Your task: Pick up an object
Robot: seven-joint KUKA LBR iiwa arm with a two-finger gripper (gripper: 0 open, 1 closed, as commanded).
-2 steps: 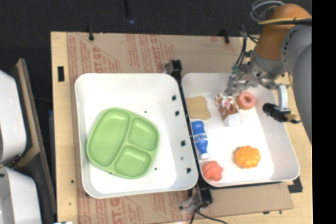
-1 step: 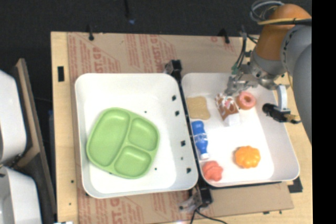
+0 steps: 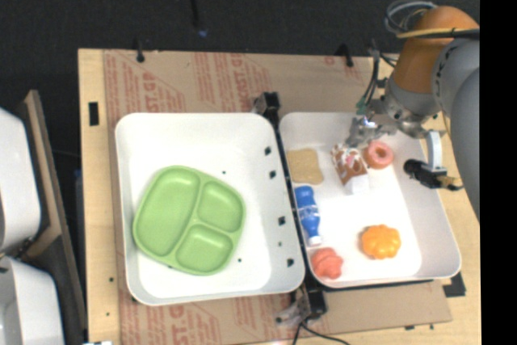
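Observation:
My gripper (image 3: 356,136) hangs over the back of the right bin (image 3: 420,254), reaching in from the right. Just in front of it, and touching or nearly touching its tip, lies a small red-and-white speckled packet (image 3: 350,165). A pink ring-shaped doughnut (image 3: 378,155) sits right beside the packet. Further forward in the same bin are a tan square slab (image 3: 305,166), a blue bottle with a white cap (image 3: 306,213), a pink lump (image 3: 327,262) and an orange pumpkin-like toy (image 3: 380,241).
The left bin (image 3: 137,133) holds a green divided plate (image 3: 189,220). A black divider with clips (image 3: 279,166) runs between the two bins. Bare white floor lies in the right bin between the doughnut and the orange toy.

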